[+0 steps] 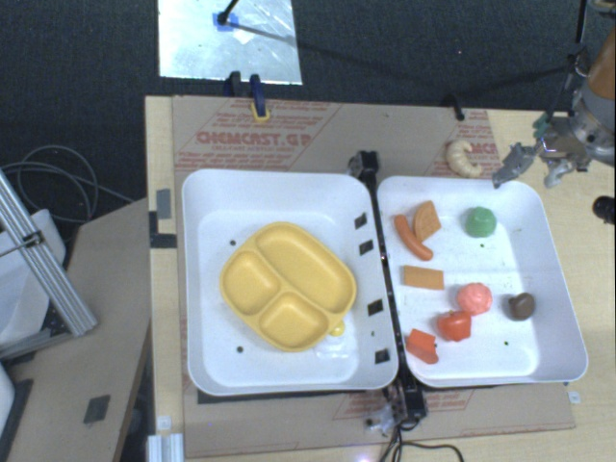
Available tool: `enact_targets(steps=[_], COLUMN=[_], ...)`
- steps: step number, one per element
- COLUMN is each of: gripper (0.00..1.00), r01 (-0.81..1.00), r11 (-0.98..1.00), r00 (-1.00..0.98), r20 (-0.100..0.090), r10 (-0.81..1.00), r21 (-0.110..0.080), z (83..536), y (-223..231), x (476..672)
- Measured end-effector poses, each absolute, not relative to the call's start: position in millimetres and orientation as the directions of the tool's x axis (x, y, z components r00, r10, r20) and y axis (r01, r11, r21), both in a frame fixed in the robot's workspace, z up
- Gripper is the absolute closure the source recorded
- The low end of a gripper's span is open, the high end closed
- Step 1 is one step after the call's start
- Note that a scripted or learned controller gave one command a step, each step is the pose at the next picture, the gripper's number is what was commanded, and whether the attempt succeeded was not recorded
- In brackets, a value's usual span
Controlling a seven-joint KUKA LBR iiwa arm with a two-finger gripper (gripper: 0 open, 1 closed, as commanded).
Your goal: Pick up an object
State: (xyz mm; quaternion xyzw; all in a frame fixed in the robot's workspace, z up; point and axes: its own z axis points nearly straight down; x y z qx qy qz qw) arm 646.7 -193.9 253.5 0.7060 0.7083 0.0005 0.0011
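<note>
Red piece (422,346) nearest, hand (532,166) seemingly open

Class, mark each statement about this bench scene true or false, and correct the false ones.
1. The yellow divided plate lies in the left bin. True.
2. The green ball sits in the left bin. False: it is in the right bin.
3. The tool holds the green ball. False: it hangs beyond the right bin's far right corner with nothing between its fingers.
4. A pale curved item lies on the board outside both bins. True.
5. The brown item rests on the yellow divided plate. False: it lies in the right bin.
</note>
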Motion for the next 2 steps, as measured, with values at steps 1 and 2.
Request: enact_targets(steps=[1, 2], gripper=[0.00, 1.00], r01=[1.000, 1.000], r11=[0.004, 0.008], r00=[-0.004, -0.008], r20=[0.003, -0.004], r10=[1.000, 1.000], r21=[-0.010, 0.008], z=[86.1, 109.7], y=[-205.4, -206.5], x=[665.4, 670.9])
